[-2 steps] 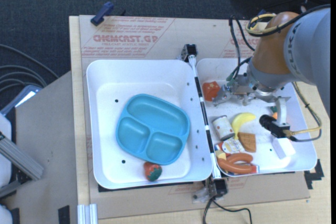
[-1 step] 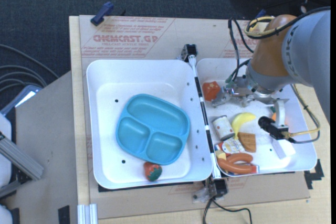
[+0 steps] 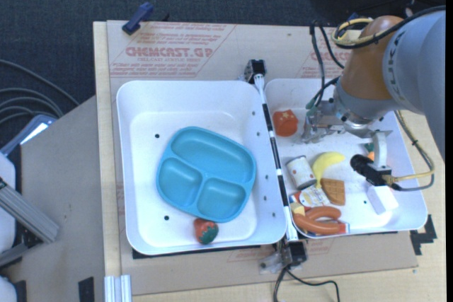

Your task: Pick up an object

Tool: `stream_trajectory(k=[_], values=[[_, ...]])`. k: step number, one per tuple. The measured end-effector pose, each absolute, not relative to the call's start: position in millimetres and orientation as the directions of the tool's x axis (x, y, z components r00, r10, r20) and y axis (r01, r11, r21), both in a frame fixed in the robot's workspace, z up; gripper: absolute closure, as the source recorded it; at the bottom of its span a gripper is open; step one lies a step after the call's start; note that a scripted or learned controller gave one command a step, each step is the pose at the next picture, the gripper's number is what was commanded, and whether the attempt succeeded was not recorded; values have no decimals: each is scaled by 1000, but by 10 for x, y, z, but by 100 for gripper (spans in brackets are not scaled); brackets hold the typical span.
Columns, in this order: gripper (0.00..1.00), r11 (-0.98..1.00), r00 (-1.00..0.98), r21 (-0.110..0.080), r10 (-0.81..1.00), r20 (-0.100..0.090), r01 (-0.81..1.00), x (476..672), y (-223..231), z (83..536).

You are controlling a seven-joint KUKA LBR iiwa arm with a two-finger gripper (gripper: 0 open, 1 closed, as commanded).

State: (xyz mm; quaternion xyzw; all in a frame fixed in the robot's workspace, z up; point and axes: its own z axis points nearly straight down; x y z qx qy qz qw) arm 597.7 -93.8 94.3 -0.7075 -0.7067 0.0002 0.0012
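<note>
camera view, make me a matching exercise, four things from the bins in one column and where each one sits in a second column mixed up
Things:
1. blue plate
2. strawberry
3. banana
4. hot dog

Places:
A. near corner of the right bin, by the divider
B. middle of the left bin
C. middle of the right bin, beside a small white can
D. near edge of the left bin, just below the plate

Pairs: 1-B, 2-D, 3-C, 4-A
</note>
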Motion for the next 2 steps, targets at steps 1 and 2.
stream_trajectory(k=[1,2], values=[[0,-1,1,-2,1000,1,1000,5977,-938,942],[0,-1,1,-3,1000,1,1000,5914,-921,843]])
